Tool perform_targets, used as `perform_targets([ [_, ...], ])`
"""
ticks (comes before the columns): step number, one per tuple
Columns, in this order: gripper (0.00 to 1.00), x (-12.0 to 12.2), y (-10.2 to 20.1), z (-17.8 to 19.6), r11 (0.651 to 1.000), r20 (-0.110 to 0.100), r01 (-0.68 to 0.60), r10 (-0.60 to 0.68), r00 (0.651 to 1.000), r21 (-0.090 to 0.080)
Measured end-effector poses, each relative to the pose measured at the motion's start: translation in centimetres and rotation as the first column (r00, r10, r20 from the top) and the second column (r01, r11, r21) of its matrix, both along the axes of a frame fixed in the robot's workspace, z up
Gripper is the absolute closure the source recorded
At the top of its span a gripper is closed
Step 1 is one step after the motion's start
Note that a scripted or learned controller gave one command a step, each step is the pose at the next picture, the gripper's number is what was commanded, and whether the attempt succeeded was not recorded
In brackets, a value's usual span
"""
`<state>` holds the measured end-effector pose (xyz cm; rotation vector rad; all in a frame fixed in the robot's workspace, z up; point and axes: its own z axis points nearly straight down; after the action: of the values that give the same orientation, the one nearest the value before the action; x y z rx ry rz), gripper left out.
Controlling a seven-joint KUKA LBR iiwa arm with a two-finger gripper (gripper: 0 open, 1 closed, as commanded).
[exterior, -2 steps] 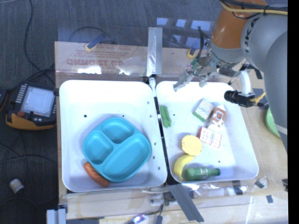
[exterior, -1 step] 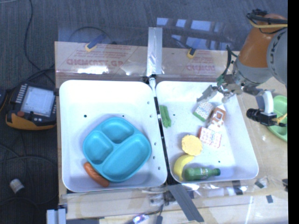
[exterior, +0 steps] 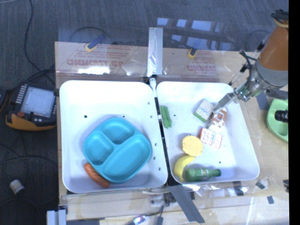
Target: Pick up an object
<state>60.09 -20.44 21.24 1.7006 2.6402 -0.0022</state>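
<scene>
Green bottle [exterior: 201,174] lies nearest; my claw [exterior: 219,105], grip unreadable, nudges crowded packets [exterior: 216,118] — could pinch two, or slip.

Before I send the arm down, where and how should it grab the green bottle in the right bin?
Probably take the green bottle across its wide body, coming from straight above. It lies on its side along the right bin's near wall, neck pointing right. The yellow banana touches its left end, so closing across the body's mid-length, clear of the banana, looks safest.
</scene>
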Motion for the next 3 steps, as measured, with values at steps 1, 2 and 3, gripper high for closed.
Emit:
perform_targets([
  [1,0.00,1.3,1.7,-8.9,0.977,0.019,0.212,-0.212,0.977,-0.001],
  [2,0.00,4.4,-0.7,-10.1,0.871,0.030,0.490,-0.491,0.871,0.025],
  [3,0.00,3.3,0.2,-7.3,0.897,0.000,0.443,-0.443,0.897,0.002],
])
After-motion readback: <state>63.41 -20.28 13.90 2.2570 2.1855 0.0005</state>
